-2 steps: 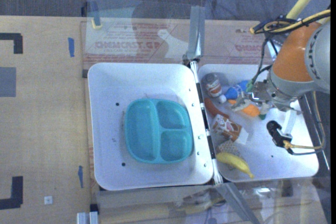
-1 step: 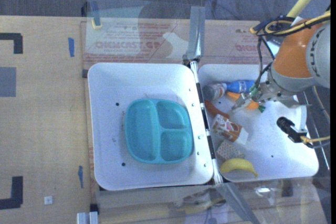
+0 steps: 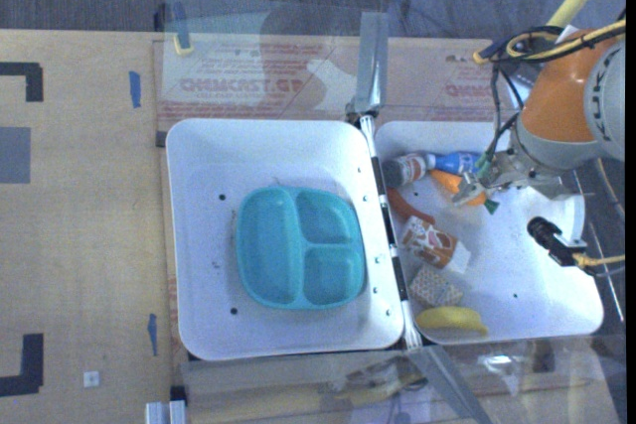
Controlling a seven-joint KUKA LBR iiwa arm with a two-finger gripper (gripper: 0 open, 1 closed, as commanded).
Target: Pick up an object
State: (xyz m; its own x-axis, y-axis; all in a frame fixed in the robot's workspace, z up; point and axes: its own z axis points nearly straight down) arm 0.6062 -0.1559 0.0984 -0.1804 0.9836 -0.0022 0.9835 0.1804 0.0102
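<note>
bench (image 3: 79,243): light wood-coloured top, seen from above at a slant. black square-bracket markings (image 3: 22,79) on its left part, with short strips of blue tape (image 3: 135,89) nearby. two shallow white bins rest directly on it, side by side and touching along a central divider. left bin (image 3: 199,213) sits mid-bench; right bin (image 3: 556,298) sits against it toward the right. a clear panel with red lettering (image 3: 248,65) lies flat along the far edge behind both bins.

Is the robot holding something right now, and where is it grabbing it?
Cannot tell. The gripper sits low over an orange thing beside the bottle, but any hold is too small to see.
</note>
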